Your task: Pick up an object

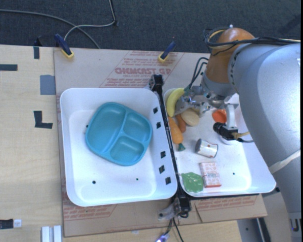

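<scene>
My gripper (190, 104) hangs low over the back left corner of the right bin (242, 178). It is right beside a yellow banana (173, 99) and just above a round beige item (191, 118). An orange carrot (175, 130) lies along the bin's left wall. Further in the bin are a small white cylinder (206, 147), a red piece (219, 116), a green lump (192, 182) and a small pink box (210, 174). The wrist and cables hide what is directly under the gripper.
The left bin (76, 185) holds a blue divided plate (119, 133). A black divider (164, 135) runs between the bins. The grey arm (272, 95) covers the right bin's right side. Two clamps (64, 46) sit at the cardboard's back edge.
</scene>
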Available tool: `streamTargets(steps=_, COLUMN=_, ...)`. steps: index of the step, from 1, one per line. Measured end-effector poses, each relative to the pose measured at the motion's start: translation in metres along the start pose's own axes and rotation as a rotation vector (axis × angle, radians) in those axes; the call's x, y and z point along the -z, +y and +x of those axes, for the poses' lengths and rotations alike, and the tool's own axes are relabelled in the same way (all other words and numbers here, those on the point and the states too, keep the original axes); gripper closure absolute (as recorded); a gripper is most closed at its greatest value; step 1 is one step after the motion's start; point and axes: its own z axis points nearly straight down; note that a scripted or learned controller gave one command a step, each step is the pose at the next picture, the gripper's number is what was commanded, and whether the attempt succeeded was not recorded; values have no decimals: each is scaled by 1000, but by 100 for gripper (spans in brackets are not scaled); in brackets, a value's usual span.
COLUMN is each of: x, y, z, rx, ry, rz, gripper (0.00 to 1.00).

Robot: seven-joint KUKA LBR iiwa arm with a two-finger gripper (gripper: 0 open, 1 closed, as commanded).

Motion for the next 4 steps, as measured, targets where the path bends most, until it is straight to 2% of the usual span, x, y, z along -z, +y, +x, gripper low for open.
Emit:
streamTargets(steps=1, x=1, y=1, z=-51, rx=1, ry=1, rz=-2, gripper=0)
streamTargets(steps=2, x=1, y=-31, z=-16, rx=2, ry=4, rz=-1, gripper=0)
streamTargets(steps=3, x=0, y=-1, z=-1, rx=0, ry=-1, rz=10, gripper=0)
streamTargets(steps=4, x=0, y=0, z=-39, rx=0, ry=3, rz=3, gripper=0)
